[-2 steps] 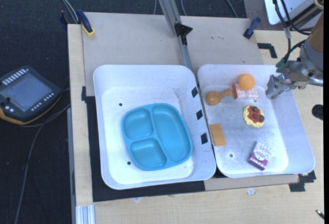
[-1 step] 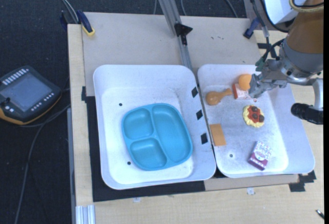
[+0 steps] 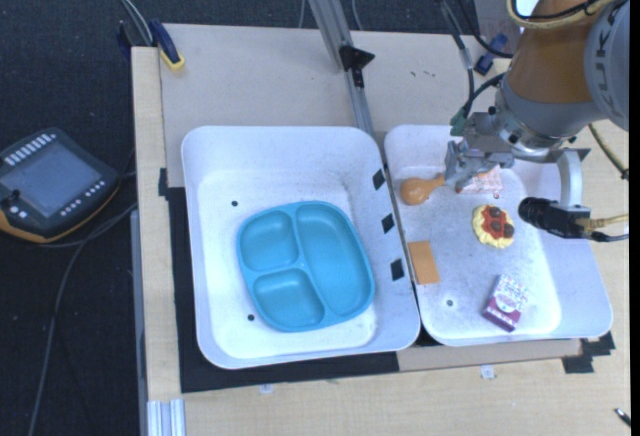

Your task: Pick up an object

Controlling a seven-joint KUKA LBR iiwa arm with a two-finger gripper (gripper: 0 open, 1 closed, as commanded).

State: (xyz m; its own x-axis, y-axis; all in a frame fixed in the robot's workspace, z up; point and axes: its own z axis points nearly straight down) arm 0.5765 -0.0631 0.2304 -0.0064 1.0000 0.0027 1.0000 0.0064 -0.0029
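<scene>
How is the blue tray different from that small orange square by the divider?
The blue tray is large, with three compartments, and lies in the left bin. The orange square is small, flat and plain, in the right bin. Both rest flat, untouched by the gripper.

A grey teach pendant (image 3: 50, 182) lay on the dark floor (left of the bench), 1 blue-and-yellow clamp (image 3: 166, 49) gripped the bench's (image 3: 260, 74) far-left corner, and cables trailed nearby.

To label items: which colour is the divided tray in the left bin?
Light blue tray, seen clearly in the camera view.
</scene>
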